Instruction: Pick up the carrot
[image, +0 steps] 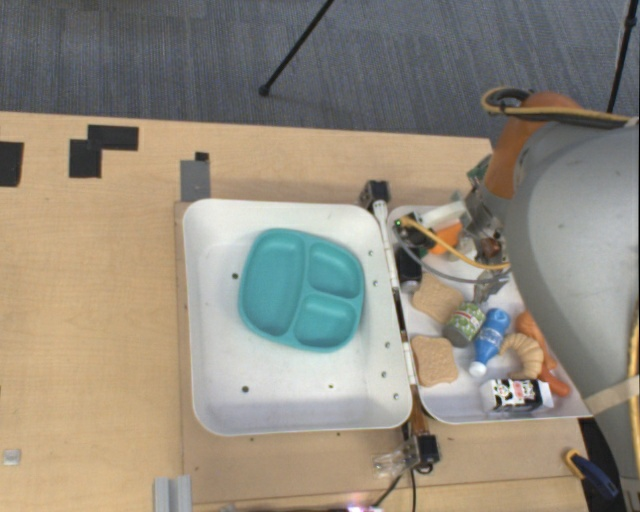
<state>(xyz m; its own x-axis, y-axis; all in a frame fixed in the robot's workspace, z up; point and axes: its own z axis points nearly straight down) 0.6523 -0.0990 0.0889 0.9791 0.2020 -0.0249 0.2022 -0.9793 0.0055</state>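
Observation:
The carrot (529, 327) lies near the right side of the right bin (455, 405). It is an orange stick, partly hidden by a croissant (522, 352) and by the grey arm, and its lower end shows again at the bin's corner. My gripper (486, 262) hangs over the upper middle of that bin, up and to the left of the carrot and above a slice of bread (436, 299). A small orange piece (450, 235) sits just left of the gripper; I cannot tell what it is.
The right bin also holds a second bread slice (435, 360), a green can (465, 322), a blue bottle (488, 340) and a black-and-white carton (520, 394). A teal divided plate (300, 290) lies in the left bin (215, 400). The arm's bulk covers the right bin's far side.

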